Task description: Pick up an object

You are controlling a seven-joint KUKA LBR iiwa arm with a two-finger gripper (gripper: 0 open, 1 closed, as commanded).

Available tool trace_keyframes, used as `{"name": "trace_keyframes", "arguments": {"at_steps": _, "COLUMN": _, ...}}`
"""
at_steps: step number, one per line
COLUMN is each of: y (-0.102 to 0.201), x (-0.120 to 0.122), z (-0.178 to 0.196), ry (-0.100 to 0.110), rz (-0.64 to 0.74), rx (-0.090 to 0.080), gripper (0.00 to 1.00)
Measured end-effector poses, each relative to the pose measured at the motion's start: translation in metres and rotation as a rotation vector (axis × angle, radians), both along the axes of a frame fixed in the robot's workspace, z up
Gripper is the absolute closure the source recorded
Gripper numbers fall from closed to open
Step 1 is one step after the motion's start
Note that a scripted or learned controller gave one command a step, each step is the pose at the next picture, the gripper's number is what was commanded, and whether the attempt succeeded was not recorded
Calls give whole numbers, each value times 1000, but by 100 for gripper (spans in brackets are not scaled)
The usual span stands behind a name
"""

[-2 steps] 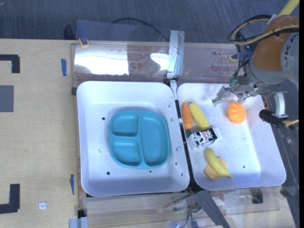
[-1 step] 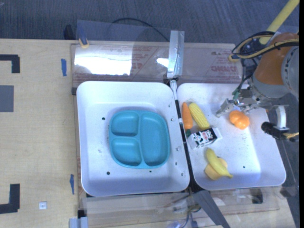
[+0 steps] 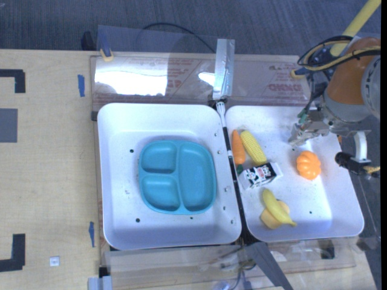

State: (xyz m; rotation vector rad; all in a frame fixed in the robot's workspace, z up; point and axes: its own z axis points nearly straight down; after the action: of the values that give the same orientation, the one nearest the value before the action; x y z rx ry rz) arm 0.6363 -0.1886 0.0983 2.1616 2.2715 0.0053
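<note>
The grey arm with its orange band reaches in over the right-hand shallow white bin, and its two-finger gripper hangs near the bin's far right corner. From where I stand the fingers blur into the metal around them, so I cannot tell whether they are spread or closed, and nothing shows between them.

Just below the gripper, slightly to its right, sits a small orange plastic pumpkin, close to it but apart. Off to the gripper's left lies a yellow toy corn cob, with an orange toy carrot touching its far side against the bin's left wall. Below and to the left of the gripper lies a small black-and-white printed carton, tilted, just under the corn. Farther below it, towards the near edge, rests a yellow toy banana.

Well to the gripper's left, the other white bin holds a blue plastic divided plate with three compartments.
</note>
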Motion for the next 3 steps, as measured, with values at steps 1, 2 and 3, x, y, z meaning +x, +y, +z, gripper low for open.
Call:
{"name": "trace_keyframes", "arguments": {"at_steps": 1, "y": 0, "x": 0, "z": -1, "ry": 1, "rz": 0, "rx": 0, "gripper": 0}}
{"name": "trace_keyframes", "arguments": {"at_steps": 2, "y": -5, "x": 17, "z": -12, "ry": 4, "rz": -66, "rx": 3, "gripper": 0}}
{"name": "trace_keyframes", "arguments": {"at_steps": 3, "y": -9, "x": -53, "z": -12, "ry": 6, "rz": 3, "rx": 4, "gripper": 0}}
